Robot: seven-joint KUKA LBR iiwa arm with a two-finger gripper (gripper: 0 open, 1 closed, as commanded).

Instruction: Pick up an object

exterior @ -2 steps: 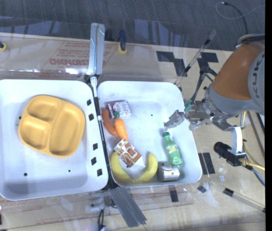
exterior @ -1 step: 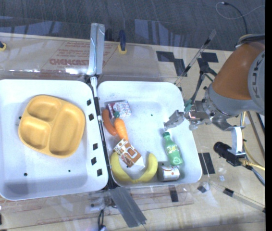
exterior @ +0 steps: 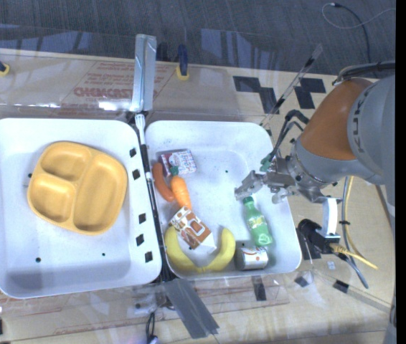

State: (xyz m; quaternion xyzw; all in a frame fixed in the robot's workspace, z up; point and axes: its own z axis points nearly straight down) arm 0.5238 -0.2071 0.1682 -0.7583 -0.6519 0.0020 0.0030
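Note:
The right bin (exterior: 217, 138) holds a green bottle (exterior: 257, 225) lying near its right wall, with a small can (exterior: 253, 258) just below it. A banana (exterior: 222, 255) curves along the front, with an orange and white packet (exterior: 191, 229) on it. Two carrots (exterior: 179, 191) and a small printed package (exterior: 178, 162) lie by the left wall. My gripper (exterior: 264, 189) hovers at the right side of this bin, just above the bottle's cap end. Its fingers are spread open and nothing sits between them.
The left bin (exterior: 16, 264) holds a yellow divided plate (exterior: 78, 186). A metal divider strip (exterior: 144, 74) stands between the bins at the back. The bare white floor of the right bin lies between the carrots and the bottle.

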